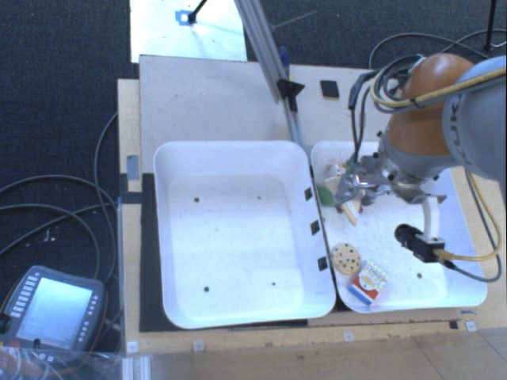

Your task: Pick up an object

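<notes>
I see the gripper (351,190) low in the right bin (467,287), among small items near its left wall. I cannot tell its state. A round cookie (345,257) and a packet (367,283) lie nearer the front.

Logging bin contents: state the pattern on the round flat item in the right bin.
Tan with dark speckles, like a cookie; seen in the camera view.

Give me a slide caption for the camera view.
Gripper low among clutter in the right bin; cookie nearby.
</notes>
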Robot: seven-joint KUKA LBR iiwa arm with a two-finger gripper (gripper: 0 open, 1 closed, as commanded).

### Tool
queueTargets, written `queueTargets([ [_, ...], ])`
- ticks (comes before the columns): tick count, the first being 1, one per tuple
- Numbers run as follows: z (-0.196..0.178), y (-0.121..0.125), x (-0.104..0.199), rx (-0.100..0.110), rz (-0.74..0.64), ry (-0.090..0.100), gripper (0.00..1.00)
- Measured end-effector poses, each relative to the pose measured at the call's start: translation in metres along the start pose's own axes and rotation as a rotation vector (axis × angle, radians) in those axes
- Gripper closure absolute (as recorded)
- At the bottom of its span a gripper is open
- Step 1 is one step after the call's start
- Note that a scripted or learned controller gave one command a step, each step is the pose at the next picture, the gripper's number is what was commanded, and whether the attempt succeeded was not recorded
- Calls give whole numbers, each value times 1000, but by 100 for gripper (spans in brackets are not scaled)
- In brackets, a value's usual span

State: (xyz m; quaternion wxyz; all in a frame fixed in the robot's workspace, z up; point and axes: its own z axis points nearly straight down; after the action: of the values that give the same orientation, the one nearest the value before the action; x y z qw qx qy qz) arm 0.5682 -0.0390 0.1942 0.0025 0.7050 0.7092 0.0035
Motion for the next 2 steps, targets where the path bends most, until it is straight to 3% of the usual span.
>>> queueTargets([
  [1, -100, 1, 64, -1, -1, 1, 100],
  [2, -173, 34, 92, 2, 3, 0, 100],
])
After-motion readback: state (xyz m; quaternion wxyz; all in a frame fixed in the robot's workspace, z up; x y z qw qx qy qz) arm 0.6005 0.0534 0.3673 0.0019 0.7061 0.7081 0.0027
